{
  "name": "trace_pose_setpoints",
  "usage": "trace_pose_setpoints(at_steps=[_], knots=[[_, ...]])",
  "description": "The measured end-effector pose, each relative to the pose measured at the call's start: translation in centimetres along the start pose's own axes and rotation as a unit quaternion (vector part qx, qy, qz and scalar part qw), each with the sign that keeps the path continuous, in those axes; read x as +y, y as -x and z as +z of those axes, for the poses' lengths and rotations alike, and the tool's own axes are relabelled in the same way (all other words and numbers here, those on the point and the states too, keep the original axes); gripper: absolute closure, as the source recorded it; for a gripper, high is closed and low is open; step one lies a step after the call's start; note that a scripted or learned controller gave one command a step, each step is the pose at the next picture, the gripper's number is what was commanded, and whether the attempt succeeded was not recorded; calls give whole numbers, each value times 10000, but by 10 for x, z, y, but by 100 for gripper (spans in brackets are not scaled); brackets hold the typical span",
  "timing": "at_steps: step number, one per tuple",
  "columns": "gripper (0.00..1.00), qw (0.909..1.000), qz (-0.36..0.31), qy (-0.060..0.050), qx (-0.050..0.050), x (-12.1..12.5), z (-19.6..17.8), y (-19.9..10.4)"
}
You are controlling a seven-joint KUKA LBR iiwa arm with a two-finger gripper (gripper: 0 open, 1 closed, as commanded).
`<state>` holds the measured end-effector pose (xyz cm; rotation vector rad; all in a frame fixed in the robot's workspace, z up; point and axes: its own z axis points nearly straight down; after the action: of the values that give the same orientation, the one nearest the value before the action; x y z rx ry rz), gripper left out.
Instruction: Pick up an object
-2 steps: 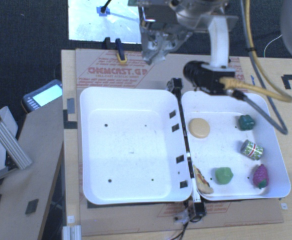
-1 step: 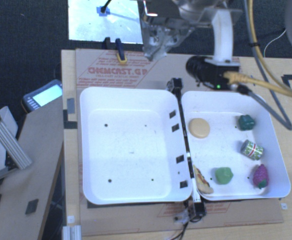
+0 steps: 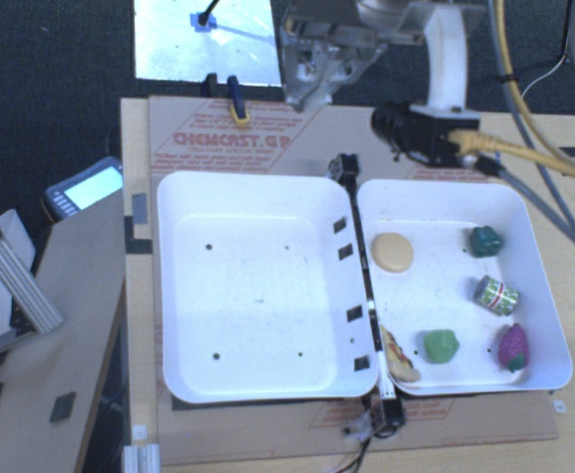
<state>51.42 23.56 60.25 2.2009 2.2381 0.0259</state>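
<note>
The right white bin [image 3: 539, 254] holds several small things. A tan round disc [image 3: 393, 252] lies near its left wall and a dark teal lump [image 3: 484, 240] near the far right. A small striped can [image 3: 496, 295] lies on its side, with a magenta berry-shaped piece [image 3: 512, 347] below it. A green lump [image 3: 440, 345] and a yellow-brown piece [image 3: 401, 359] lie along the near edge. My gripper [image 3: 305, 87] hangs high at the top of the camera view, beyond the far edge of the left white bin [image 3: 169, 264], away from all these things.
Both bins rest on a cardboard sheet [image 3: 219, 138] with red lettering. A blue and yellow clamp [image 3: 235, 102] sits at its far edge, with a shiny metal plate [image 3: 184, 28] behind it. A small screen device [image 3: 84, 189] and an aluminium rail [image 3: 12, 264] stand to the left.
</note>
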Motion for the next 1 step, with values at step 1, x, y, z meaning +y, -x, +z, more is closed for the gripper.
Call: trace_pose_setpoints(at_steps=[1], knots=[[100,10000,-10,12,6,0,-11,0]])
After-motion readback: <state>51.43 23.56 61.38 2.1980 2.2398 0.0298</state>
